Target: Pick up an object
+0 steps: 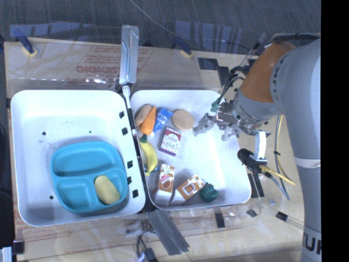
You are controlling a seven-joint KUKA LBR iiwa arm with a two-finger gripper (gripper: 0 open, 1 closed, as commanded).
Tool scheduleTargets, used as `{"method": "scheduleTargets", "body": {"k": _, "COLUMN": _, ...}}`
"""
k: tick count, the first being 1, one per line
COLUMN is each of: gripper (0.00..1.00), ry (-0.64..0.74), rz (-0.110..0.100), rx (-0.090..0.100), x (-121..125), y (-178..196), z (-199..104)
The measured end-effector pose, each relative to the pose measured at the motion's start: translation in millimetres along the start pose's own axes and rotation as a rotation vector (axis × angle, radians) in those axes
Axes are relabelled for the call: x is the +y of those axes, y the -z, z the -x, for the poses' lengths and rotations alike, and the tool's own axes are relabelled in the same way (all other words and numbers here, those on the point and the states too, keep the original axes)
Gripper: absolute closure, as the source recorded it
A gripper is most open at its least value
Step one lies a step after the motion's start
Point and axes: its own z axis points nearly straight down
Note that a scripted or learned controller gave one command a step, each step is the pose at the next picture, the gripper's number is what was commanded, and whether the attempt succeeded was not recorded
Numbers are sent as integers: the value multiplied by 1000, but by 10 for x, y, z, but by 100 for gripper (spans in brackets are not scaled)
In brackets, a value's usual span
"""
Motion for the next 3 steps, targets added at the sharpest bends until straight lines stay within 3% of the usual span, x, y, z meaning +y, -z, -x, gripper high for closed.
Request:
{"method": "scheduleTargets", "body": {"k": 1, "gripper": 0, "ry": 223, "rz": 6, "rx": 0, "x": 398, "y": -114, "z": -703}}
{"method": "scheduleTargets", "body": {"k": 2, "gripper": 0, "ry": 315, "rz": 22, "rx": -16, "x": 689, "y": -629, "z": -1049}}
{"method": "scheduleTargets", "body": {"k": 3, "gripper": 100, "ry": 324, "rz": 16, "rx": -7, "x": 672, "y": -559, "z": -1116}}
